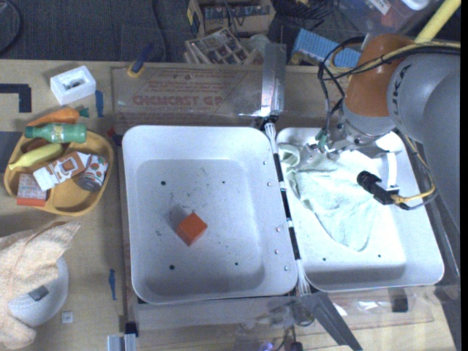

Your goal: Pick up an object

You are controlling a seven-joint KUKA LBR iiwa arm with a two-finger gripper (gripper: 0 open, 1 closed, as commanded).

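Gripper [319, 146] sitting at back-left corner of right bin [409, 269], touching white cloth [340, 199]; jaw state can't tell. Orange block [192, 228] lying mid left bin [139, 152].

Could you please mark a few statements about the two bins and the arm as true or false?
1. An orange block lies in the left bin. True.
2. A pale cloth lies in the right bin. True.
3. The orange block sits on top of the cloth. False: the block rests on the left bin's floor, apart from the cloth in the other bin.
4. The arm is over the left bin. False: it is over the right bin, with the gripper at the cloth's far edge.
5. A yellow bowl with toy food stands to the left of the bins. True.
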